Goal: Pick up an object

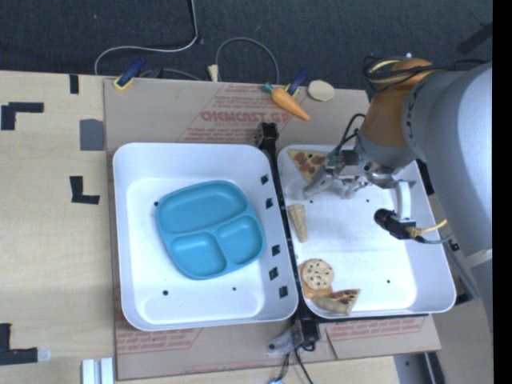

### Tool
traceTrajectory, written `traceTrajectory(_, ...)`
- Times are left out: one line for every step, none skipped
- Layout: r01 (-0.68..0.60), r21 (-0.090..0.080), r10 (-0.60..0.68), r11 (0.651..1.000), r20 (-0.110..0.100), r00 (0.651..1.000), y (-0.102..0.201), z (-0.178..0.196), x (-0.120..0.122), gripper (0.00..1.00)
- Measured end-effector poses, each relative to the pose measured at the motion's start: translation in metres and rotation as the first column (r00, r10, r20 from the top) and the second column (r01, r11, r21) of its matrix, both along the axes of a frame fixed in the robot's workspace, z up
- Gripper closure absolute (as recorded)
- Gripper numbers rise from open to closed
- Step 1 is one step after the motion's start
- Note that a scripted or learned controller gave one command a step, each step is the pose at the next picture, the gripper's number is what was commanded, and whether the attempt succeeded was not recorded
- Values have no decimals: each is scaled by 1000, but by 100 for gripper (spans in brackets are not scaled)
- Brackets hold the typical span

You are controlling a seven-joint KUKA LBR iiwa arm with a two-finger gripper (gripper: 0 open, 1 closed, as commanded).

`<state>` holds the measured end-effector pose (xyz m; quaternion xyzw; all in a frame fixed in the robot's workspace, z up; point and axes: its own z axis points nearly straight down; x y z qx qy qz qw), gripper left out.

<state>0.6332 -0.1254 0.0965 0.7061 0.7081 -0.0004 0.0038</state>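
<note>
Nearest the camera, at the right bin's (pixel 424 290) front-left corner, a pizza slice (pixel 336 300) lies against the rim, with a round cookie (pixel 317 274) touching it just behind. Further back along the bin's left wall sits a pale wedge (pixel 298 222), close to the divider between the two bins. A second pizza slice (pixel 308 163) rests in the back-left corner, near the rim. The middle and right of this bin's floor are open white space.

The grey arm (pixel 448 134) reaches in from the right, and its gripper (pixel 324 179) hangs low over the back-left part of the right bin, just beside the second pizza slice and behind the wedge. Whether the claw is released or clenched cannot be told; nothing is seen between its fingers.

The left bin (pixel 132 214) holds a blue divided plate (pixel 210 228) near its centre, with bare floor on all sides. Behind the bins, on the cardboard, lie a toy carrot (pixel 289 102) and a pale round piece (pixel 321 91).
</note>
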Motion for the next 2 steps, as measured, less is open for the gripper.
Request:
traceTrajectory(-3,1,3,1000,-10,1000,31,-11,33,0)
traceTrajectory(2,5,-2,1000,-2,1000,0,-10,36,0)
